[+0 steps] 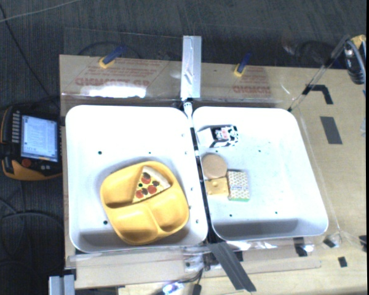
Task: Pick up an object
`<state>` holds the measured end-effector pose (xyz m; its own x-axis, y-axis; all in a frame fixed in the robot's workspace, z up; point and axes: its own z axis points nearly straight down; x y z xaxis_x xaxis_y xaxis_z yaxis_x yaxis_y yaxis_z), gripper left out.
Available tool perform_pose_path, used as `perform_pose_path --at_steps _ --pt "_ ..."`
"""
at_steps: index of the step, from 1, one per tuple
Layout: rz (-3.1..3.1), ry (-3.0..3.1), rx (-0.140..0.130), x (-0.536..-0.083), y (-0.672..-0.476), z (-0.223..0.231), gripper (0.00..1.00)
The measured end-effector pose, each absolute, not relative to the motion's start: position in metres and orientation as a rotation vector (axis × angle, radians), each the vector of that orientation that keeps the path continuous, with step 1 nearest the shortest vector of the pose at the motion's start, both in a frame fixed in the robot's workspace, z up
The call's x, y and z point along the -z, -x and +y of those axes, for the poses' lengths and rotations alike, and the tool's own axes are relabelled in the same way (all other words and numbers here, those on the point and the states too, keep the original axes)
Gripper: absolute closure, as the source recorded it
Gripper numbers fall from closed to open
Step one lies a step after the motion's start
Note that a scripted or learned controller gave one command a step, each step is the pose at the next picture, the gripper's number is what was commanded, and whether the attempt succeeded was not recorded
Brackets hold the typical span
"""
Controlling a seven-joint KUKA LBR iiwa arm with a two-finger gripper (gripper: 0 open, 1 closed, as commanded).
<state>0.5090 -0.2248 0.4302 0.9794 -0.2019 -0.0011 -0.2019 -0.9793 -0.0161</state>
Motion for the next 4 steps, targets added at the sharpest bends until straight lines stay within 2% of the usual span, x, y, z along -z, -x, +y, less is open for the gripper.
perform_pose_path --at_steps 1,4 --pt "0.322 3.106 0.005 -0.4308 -0.4962 -0.2252 1.00" --pt "0.318 3.104 0.013 -0.4316 -0.4926 -0.2246 1.00"
